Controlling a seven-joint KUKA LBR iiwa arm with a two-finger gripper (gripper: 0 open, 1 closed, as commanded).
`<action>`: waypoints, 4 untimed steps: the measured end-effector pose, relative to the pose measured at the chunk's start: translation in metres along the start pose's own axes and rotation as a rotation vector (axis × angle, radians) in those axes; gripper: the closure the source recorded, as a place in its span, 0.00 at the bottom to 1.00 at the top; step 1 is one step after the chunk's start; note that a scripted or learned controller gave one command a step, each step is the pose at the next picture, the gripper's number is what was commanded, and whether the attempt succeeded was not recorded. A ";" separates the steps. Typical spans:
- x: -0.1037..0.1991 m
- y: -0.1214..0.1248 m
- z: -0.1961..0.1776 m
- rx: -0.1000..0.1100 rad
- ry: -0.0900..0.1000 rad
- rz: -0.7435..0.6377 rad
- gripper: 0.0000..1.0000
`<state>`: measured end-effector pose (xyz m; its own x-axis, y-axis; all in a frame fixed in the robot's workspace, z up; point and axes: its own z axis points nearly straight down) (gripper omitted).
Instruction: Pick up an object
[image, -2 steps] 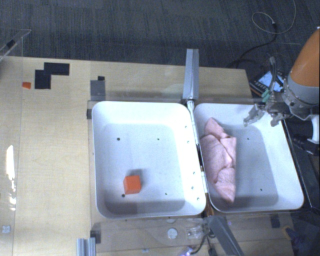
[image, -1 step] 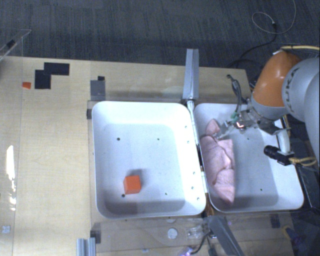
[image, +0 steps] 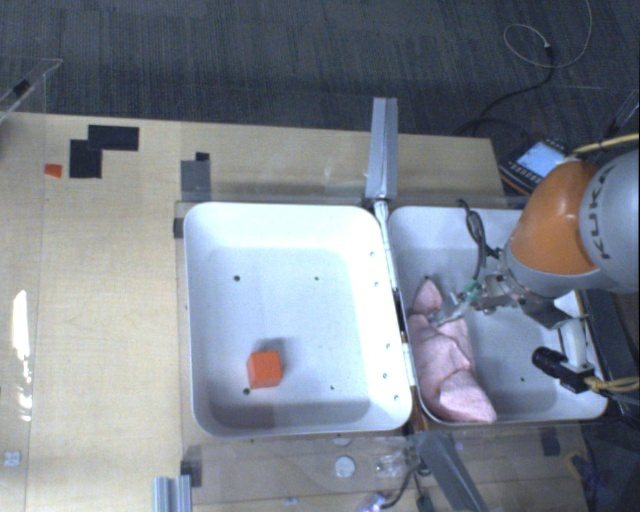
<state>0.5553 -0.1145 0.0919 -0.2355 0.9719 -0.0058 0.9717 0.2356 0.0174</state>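
Left bin: one orange block lies near the front, apart from the walls. Right bin: a pink cloth lies bunched along the left wall, reaching toward the front edge. The gripper sits at the cloth's upper end; whether the jaws are clenched or released cannot be told. Both bins rest on the wooden counter.

Bright, even overhead light; soft shadows inside the left bin; glare streak on the bench.
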 end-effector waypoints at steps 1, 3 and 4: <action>0.009 0.073 0.002 0.002 0.002 0.096 0.00; 0.002 -0.017 0.000 -0.002 -0.001 -0.156 0.00; 0.008 0.024 0.001 0.000 0.001 -0.031 0.00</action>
<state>0.5771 -0.1010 0.0914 -0.2659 0.9640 -0.0057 0.9638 0.2659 0.0168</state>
